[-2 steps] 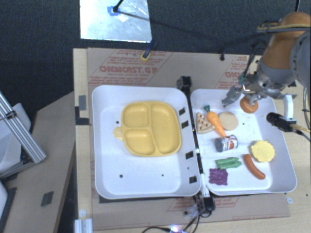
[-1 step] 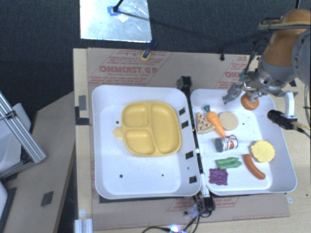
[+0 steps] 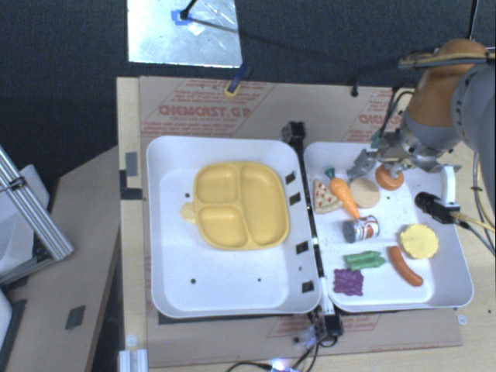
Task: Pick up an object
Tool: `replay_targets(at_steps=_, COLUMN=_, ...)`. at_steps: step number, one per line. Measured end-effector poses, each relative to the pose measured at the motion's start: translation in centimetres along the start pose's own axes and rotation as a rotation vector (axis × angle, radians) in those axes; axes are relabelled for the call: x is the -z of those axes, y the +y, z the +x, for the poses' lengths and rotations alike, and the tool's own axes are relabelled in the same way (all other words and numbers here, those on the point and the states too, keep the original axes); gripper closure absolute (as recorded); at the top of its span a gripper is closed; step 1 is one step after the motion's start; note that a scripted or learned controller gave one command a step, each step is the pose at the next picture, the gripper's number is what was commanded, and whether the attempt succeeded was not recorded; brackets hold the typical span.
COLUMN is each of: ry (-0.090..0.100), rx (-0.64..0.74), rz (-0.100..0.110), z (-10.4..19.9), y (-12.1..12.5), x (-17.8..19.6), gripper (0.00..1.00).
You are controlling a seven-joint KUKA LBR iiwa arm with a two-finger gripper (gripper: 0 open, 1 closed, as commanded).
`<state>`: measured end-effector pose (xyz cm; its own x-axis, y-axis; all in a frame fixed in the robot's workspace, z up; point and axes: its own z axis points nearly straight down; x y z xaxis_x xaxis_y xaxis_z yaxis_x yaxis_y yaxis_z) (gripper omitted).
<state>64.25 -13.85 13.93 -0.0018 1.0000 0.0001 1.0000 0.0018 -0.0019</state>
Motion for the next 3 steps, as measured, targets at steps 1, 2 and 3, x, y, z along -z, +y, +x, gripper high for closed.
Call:
replay_targets(at_steps=1, ry=-0.003, rx=-0.001, rz=-0.011, z=-0.1, y=0.3, x=-3.5, gripper=0.00)
replay_targets(at_steps=2, ry=-0.003, rx=0.000, rz=-0.011, z=-0.1, y=0.3, x=-2.6, gripper=1.00)
replay_targets(at_steps=3, ry=-0.002, rx=0.002, rz=-0.010, z=-0.6, y=0.7, x=3.8, gripper=1.00)
